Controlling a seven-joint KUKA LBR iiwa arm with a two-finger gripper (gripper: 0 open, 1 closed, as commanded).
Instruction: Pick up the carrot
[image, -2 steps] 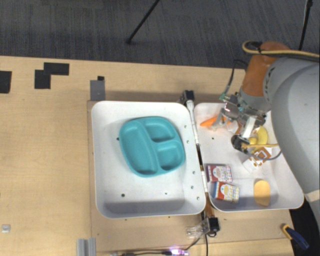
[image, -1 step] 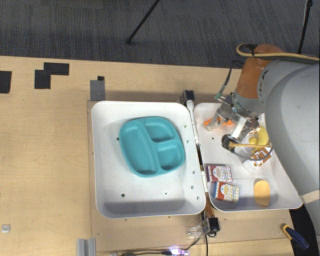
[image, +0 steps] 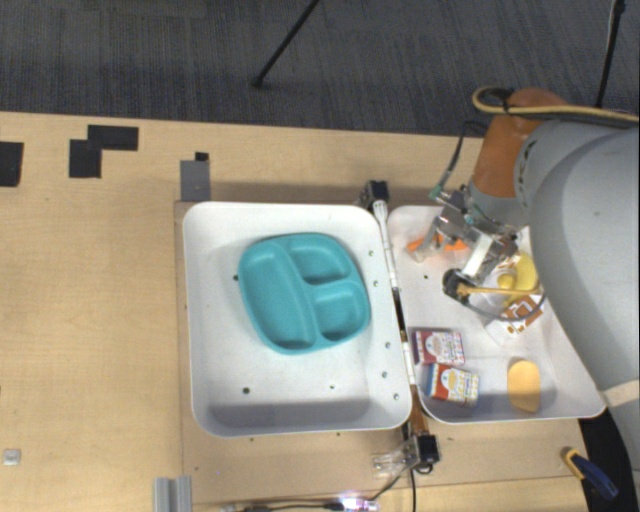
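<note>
Grey carpet lies beyond a pale wooden table (image: 90, 330) that carries two shallow white bins side by side. The gripper (image: 447, 228) is low over the far end of the right-hand white bin (image: 575, 395), right on top of the small orange carrot (image: 414, 245). One orange end pokes out from under the gripper on the side toward the other bin, and more orange shows just beneath the metal. The rest of the carrot is covered.

Judging by this, the step in hand is the grasp itself: the reach looks done and the lift has not begun. Whether the gripper is apart or together I cannot tell, nor whether it actually touches the carrot or only hovers above it. I cannot say that it holds anything.

The next move calls for closing squarely across the carrot's body, not its tip, then rising straight up. A yellow banana-shaped toy (image: 521, 274) lies just beside the gripper on the arm's side and could be nudged. Two small printed cartons (image: 440, 348) sit well apart from the gripper, toward the near end of the bin, with a rounded orange-yellow lump (image: 524, 386) near them. A teal divided plastic plate (image: 303, 292) rests in the neighbouring white bin (image: 215, 400), out of the way.
</note>
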